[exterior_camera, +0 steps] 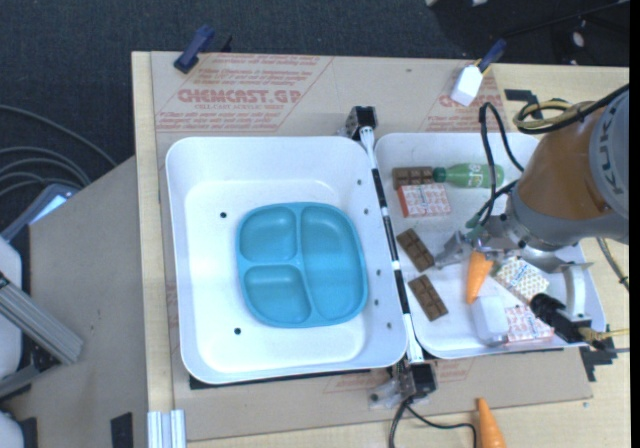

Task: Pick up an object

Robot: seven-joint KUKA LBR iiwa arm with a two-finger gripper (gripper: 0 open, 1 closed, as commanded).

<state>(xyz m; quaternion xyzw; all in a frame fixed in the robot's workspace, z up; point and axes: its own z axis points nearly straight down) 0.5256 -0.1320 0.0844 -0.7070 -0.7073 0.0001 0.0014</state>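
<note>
The right bin (440,340) holds several small items. An orange carrot (477,276) lies near its middle, and my gripper (468,240) sits low just above the carrot's upper end. Two brown chocolate bars (415,249) (428,296) lie to the gripper's left. At the bin's far side are a green bottle (468,175), another brown bar (411,176) and a red-and-white box (424,200). A patterned packet (522,278) and a white block (492,316) lie right of and below the carrot. The arm's wrist hides the bin's right part.
The left bin (190,236) holds a blue divided plate (300,264). A divider rail (385,236) runs between the two bins. Black cables (490,151) hang over the right bin's far side. A second orange item (486,426) lies on the bench in front.
</note>
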